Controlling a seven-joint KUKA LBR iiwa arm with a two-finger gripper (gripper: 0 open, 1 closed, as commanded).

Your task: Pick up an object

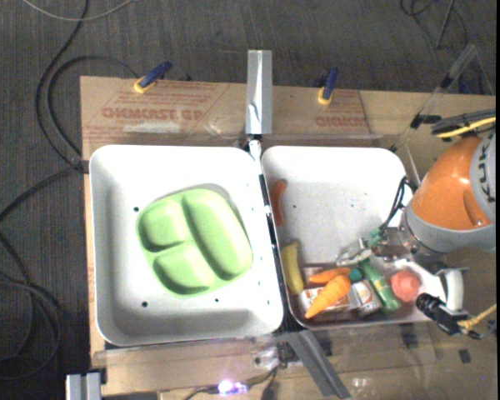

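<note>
The right bin [333, 173] holds a heap of toy food along its near edge. An orange carrot [327, 294] lies at the front, with a yellow piece [292, 267] to its left by the divider. A red round piece [405, 284], a green piece [375, 275] and a small jar [363, 296] sit at the near right. My gripper [365, 252] hangs low over this heap, just above the carrot and green piece, reaching in from the right under the orange band [452, 194]. Nothing visibly sits in its grasp.
A thin orange-red stick [278, 202] lies against the right bin's left wall. The left bin [117, 190] carries a green divided plate [196, 240]. A metal post [258, 90] stands behind the bins' shared divider.
</note>
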